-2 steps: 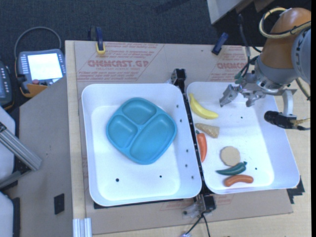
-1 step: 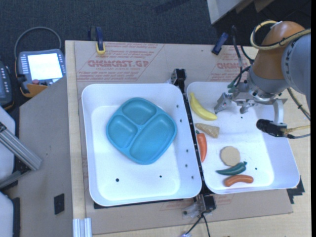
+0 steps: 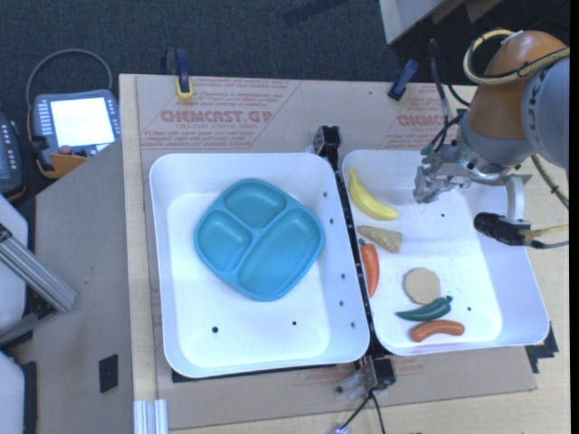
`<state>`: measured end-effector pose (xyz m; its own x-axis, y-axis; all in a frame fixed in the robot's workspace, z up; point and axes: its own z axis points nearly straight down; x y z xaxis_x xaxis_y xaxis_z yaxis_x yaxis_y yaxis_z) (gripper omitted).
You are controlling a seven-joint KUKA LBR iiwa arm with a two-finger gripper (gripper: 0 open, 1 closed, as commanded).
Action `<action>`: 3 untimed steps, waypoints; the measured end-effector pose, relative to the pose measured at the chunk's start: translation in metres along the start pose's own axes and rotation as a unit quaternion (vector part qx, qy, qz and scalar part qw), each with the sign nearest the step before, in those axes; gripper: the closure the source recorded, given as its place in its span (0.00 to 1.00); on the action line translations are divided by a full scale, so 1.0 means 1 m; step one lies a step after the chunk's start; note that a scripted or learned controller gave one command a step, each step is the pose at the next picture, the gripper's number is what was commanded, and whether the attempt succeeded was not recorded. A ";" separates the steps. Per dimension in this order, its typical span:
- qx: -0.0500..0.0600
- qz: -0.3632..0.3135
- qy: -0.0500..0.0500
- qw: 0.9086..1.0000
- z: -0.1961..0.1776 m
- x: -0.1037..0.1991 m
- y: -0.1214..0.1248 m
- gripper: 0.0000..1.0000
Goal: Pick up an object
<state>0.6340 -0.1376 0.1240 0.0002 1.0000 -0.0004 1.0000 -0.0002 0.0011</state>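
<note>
Banana (image 3: 371, 200) lies at the far left of the right bin (image 3: 511, 319), with the gripper (image 3: 429, 189) hovering just to its right.
You cannot tell the finger state from above; judge the toy fruit light, stiff and slick, so grip across its curved middle.

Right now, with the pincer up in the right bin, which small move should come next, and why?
Probably a short move left and down toward the banana. The pincer sits over bare floor of the right bin with nothing between its tips, and the banana is the nearest item, lying apart from the other food.
</note>
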 end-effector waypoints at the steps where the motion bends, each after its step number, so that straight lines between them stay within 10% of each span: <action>1: -0.003 -0.001 -0.001 1.000 -0.045 -0.002 0.007 1.00; 3: 0.002 -0.002 0.001 1.000 -0.098 0.042 -0.010 1.00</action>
<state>0.6243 -0.0957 0.2223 -0.0040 1.0000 0.0023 1.0000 0.0040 -0.0027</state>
